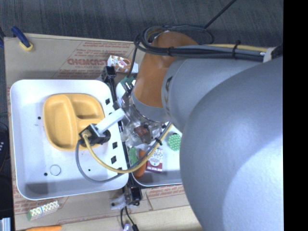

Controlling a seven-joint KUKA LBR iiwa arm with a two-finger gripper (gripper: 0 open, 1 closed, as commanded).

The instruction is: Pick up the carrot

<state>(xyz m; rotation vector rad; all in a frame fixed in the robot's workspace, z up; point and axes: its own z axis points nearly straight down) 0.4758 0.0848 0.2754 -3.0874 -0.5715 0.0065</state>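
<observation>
Gripper (pixel 139 131): frame centre, low over the right bin's (pixel 159 179) left edge; grip state cannot be told.
Carrot (pixel 140 154): orange bit just below gripper, mostly hidden.
Left bin (pixel 29 129): yellow tray (pixel 67 119).

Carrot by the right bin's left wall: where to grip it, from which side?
Only a short orange stretch of the carrot shows, green top toward the bin wall. Probably grip the orange body across its width, from straight above: the wall crowds its left, the arm hides the rest.
</observation>
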